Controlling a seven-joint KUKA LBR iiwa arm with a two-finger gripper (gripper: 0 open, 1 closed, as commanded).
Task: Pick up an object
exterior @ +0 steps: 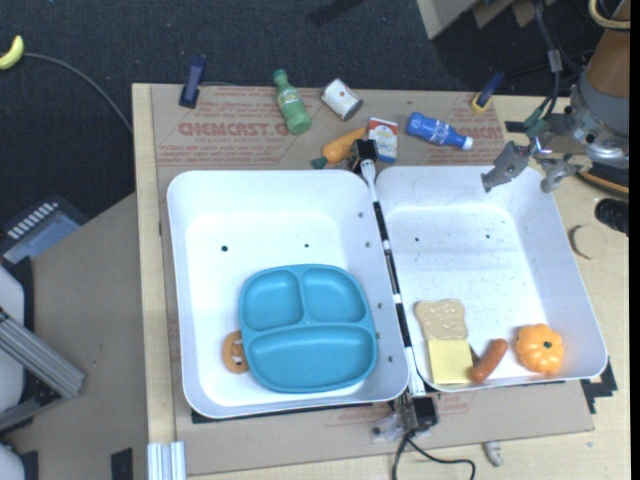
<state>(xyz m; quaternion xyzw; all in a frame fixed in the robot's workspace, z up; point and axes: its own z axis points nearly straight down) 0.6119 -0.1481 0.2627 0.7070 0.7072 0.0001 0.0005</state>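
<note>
Nearest the camera, along the front edge of the right bin point(560, 268), lie four toy foods: a yellow cheese slice point(449, 360) just below a speckled slice of bread point(441, 318), a small sausage point(488, 360) angled just beside the cheese, and an orange pumpkin point(540, 349) toward the front right corner. In the left bin point(200, 268), a blue divided plate point(306, 326) sits toward the front, with a pretzel point(234, 352) partly tucked under its left edge. Beyond the bins, on the board behind them, are scattered a green bottle point(292, 102), a small white can point(341, 99), a carrot point(340, 149), a little carton point(381, 139), a blue bottle point(438, 131) lying on its side, and two blue clips point(191, 83). The gripper point(530, 165) hangs at the far right corner of the right bin, well apart from the foods at the front, with its two fingers spread apart and nothing between them.
</note>
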